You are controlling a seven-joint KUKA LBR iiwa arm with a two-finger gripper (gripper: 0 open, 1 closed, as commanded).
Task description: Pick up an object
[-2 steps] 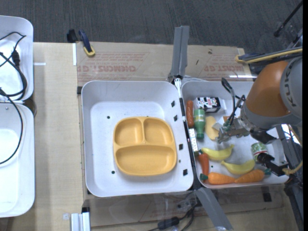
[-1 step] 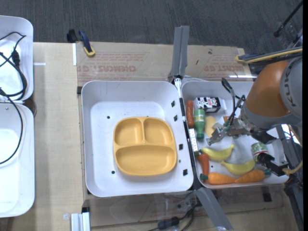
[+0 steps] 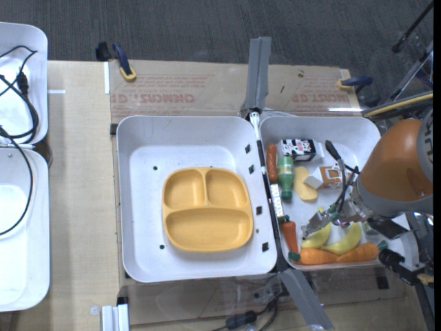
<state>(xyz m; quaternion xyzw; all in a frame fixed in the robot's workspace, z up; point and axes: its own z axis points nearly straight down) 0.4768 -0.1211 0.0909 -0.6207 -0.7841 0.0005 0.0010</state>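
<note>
The right bin [image 3: 365,126] holds several toy foods. A black and white box [image 3: 298,148] lies at the back, with a red sausage [image 3: 271,163], a green bottle [image 3: 284,178] and a pale yellow piece [image 3: 302,184] nearby. A small brown and white carton [image 3: 325,178] sits mid-bin. Along the front wall lie a small carrot [image 3: 290,234], a long orange carrot [image 3: 339,255] and a yellow banana [image 3: 346,240]. My gripper [image 3: 321,221] is down low in this bin, just above the banana's left end and right of the small carrot. The grey arm with its orange band [image 3: 400,167] hides the bin's right part.
The left bin [image 3: 138,185] holds a yellow divided plate [image 3: 207,209] at its middle. A grey divider bar [image 3: 258,74] runs between the bins at the back. Blue clamps [image 3: 124,62] grip the cardboard sheet. A white appliance with black cables [image 3: 17,116] stands at the far left.
</note>
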